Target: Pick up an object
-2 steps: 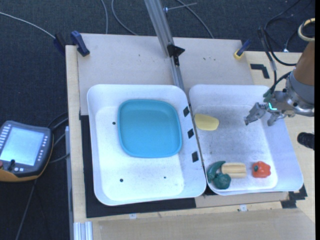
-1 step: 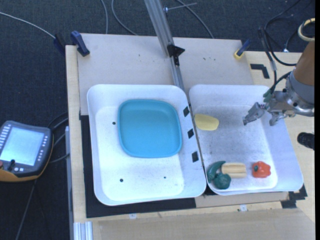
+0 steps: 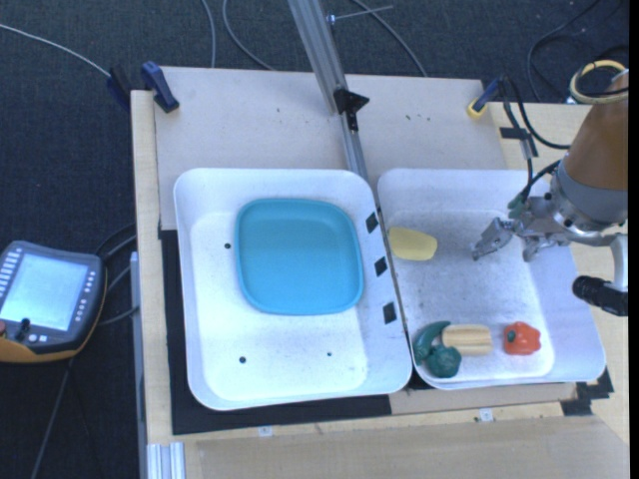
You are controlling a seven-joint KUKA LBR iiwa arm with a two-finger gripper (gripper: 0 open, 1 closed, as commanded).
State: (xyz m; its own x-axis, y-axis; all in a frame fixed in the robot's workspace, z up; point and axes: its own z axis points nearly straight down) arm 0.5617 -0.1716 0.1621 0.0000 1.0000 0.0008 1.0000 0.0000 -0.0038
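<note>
My gripper (image 3: 507, 239) hangs over right bin (image 3: 469, 287), fingers apart, nothing between them. Yellow piece (image 3: 412, 244) beside gripper; green (image 3: 436, 349), tan (image 3: 467, 339), red (image 3: 520, 338) well apart from it.

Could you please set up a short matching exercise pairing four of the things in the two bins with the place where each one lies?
Things:
1. blue plate
2. yellow piece
3. red pepper
4. green vegetable

Places:
A. right bin, lower left corner
B. left bin, around its middle
C. right bin, upper left, near the divider
D. right bin, lower right, by the front rim

Pairs: 1-B, 2-C, 3-D, 4-A
</note>
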